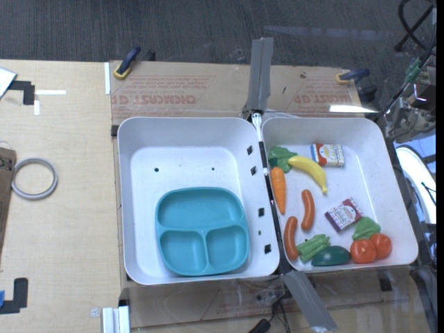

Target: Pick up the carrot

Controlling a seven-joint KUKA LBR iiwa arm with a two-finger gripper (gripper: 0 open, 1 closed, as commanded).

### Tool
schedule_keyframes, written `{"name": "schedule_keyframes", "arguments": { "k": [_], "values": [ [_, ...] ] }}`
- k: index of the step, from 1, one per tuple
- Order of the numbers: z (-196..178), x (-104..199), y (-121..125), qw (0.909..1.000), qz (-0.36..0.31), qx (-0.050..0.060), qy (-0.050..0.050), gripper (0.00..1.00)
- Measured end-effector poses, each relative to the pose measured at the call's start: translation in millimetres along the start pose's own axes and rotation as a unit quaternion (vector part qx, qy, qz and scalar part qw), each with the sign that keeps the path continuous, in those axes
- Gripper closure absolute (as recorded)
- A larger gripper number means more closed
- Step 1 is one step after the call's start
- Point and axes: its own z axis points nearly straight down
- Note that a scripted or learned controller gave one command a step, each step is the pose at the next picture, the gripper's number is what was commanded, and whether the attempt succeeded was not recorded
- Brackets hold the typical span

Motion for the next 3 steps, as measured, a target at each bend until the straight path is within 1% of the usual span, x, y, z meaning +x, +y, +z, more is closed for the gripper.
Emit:
{"name": "schedule_keyframes", "arguments": {
  "k": [1, 2, 3],
  "values": [
    [13.1, 9.8, -25.7, 0.9959, -0.091, 0.0, 0.0, 1.0],
    [46.0, -34.9, -15.1, 0.9814, -0.192, 0.0, 0.0, 1.0],
    [22.8, 0.4, -22.8, 0.9607, -0.277, -0.002, 0.0, 1.0]
  ]
}}
